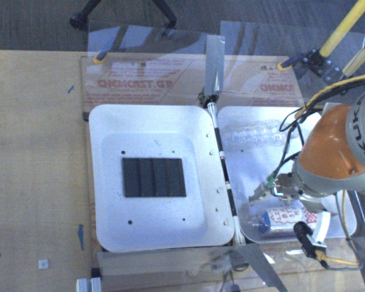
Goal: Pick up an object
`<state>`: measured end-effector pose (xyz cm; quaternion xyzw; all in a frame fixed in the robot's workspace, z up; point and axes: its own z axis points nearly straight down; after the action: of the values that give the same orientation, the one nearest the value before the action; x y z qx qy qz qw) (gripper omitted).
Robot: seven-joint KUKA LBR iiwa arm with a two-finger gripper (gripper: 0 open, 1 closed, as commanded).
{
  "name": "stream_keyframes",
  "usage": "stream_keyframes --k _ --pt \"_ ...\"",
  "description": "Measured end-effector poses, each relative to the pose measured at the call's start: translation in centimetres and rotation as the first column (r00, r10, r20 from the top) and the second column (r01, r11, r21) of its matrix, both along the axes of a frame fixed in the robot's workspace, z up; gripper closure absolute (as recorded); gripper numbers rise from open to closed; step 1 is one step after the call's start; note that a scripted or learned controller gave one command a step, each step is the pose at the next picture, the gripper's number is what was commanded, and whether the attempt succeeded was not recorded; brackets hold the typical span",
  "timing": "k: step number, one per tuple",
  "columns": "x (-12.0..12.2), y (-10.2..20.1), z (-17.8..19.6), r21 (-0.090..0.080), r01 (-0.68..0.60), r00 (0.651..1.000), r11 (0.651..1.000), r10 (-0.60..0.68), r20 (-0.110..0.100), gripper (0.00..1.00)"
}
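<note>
A: Where's the hand (260,193)?
B: Low in the right bin (231,126), above a white tube with blue cap (281,219) near the front wall. I can't tell its grip state.
A: Left bin (103,126)?
B: Dark ribbed block (154,177) lies mid-floor.

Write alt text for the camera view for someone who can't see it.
A grey robot arm with an orange band reaches into the right bin, its hand above a small tube. The left bin holds a dark ribbed slab.
</note>
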<state>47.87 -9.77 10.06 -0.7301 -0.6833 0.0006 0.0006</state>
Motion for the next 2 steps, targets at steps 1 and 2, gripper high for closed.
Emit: stream_keyframes --k 1,2 --pt "1.5 -7.1 0.2 -0.002 -0.004 1.0 1.0 0.004 0.003 0.0" --pt "2.9 -11.2 1.9 0.0 0.16 0.987 0.987 -0.16 0.002 0.0"
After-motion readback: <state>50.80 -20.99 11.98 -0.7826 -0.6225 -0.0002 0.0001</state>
